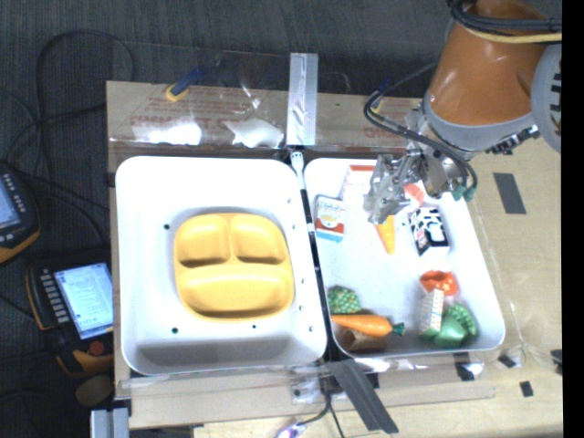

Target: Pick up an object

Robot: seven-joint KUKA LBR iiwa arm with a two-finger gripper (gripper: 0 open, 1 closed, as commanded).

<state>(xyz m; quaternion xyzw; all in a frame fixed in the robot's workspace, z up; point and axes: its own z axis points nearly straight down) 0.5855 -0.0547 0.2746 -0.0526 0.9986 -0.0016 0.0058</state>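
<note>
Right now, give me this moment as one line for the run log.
gripper: over right bin, above orange cone-shaped piece | grasp: cannot tell | left bin: yellow tray | task: unconfirmed

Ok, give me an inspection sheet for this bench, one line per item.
Surface: wooden bench bearing two white bins.
Job's things: right bin holds a carrot, small carton, black-and-white item, green toys.
Clutter: yellow divided tray in left bin; crumpled plastic behind.
Tool: tool over right bin's back; an orange piece just below it, grasp unclear.
Cables: black cable by wrist.
Surroundings: handheld screens at left.
</note>
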